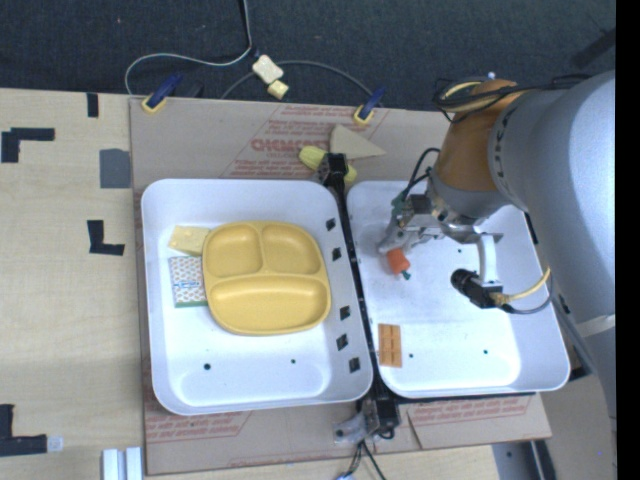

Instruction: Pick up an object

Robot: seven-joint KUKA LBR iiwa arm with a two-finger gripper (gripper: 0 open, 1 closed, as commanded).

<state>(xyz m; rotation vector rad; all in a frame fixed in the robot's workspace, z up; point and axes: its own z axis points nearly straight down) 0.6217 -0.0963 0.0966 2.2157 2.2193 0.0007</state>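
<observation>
- Over the right bin (520, 368), the gripper (400, 240) hangs low near the bin's upper left part, close to the divider between the two bins.
- Whether the jaws are apart or together cannot be told; the small orange object (398, 261) sits right beneath them, partly hidden.
- An orange card (390, 345) lies flat by the same bin's left wall, apart from the gripper.
- Bare white floor spreads across the middle and lower right of that bin.
- A yellow divided plate (265, 276) fills much of the left bin (250, 388), with a pale yellow block (187, 239) and a patterned sponge (186, 280) squeezed between it and the left wall.
</observation>
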